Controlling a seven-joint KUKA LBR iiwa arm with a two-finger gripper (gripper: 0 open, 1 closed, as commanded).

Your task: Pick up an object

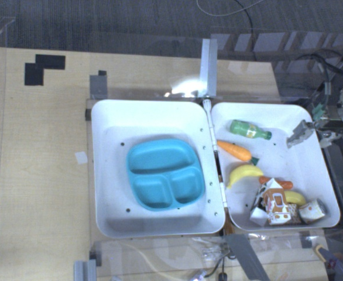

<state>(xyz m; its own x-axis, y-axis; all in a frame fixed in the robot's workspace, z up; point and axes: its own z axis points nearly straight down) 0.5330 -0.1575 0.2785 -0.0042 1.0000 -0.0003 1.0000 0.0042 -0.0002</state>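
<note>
Where bins meet: tapered carrot (235, 151) | curved banana (244, 174) | gripper (300, 133) perhaps empty

one fixed camera sits above the desk (37, 157), looking down at a slant on both white bins (110, 157).

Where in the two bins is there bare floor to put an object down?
Left bin: a free strip around the blue tray, widest at its far-left side. Right bin: free between the green bottle and the gripper. Crowded near the banana and carton.
</note>
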